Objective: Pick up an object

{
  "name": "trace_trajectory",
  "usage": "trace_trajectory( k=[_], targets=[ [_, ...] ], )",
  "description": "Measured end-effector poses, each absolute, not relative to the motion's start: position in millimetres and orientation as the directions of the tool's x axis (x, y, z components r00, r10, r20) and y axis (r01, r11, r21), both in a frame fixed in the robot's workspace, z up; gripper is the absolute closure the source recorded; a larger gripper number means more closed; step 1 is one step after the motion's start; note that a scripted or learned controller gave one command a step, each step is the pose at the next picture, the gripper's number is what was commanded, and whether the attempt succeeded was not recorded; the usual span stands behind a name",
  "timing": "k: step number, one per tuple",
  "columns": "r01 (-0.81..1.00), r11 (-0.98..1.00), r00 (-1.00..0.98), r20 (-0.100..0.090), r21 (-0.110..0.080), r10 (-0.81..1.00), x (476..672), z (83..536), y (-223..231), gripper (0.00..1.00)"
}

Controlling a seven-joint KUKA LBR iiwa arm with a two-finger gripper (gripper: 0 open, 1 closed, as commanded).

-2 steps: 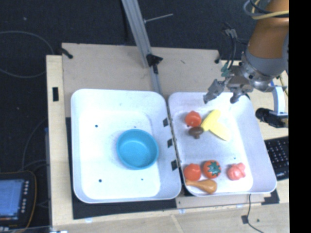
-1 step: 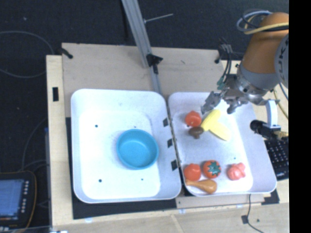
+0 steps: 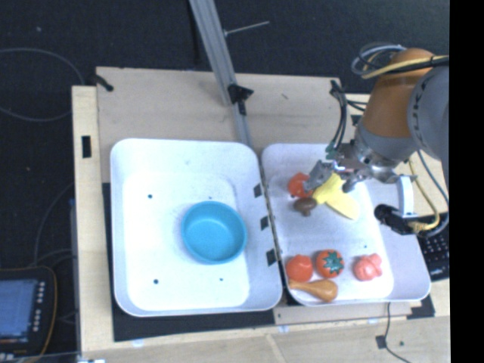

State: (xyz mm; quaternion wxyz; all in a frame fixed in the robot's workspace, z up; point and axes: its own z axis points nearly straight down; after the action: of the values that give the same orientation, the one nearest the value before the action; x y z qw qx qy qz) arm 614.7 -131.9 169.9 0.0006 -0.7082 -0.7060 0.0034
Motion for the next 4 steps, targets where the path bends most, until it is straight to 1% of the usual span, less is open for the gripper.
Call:
trace_trajectory(
  k=[1,2,3,4],
  targets=[
    [1.000,0.000,0.000,-0.003,-0.005,1.000,619.5,113,-126,0.00],
    [1.000,-0.003,0.003,0.001,0.005,1.000,622.0,130,-125,1.00],
    [1.000,-0.009,0.009,0.002,0.005,1.000,621.5,193,-133,1.00],
    [1.000,-0.003,0.003,0.002,0.005,1.000,623.0,223,-134,1.00]
  ],
)
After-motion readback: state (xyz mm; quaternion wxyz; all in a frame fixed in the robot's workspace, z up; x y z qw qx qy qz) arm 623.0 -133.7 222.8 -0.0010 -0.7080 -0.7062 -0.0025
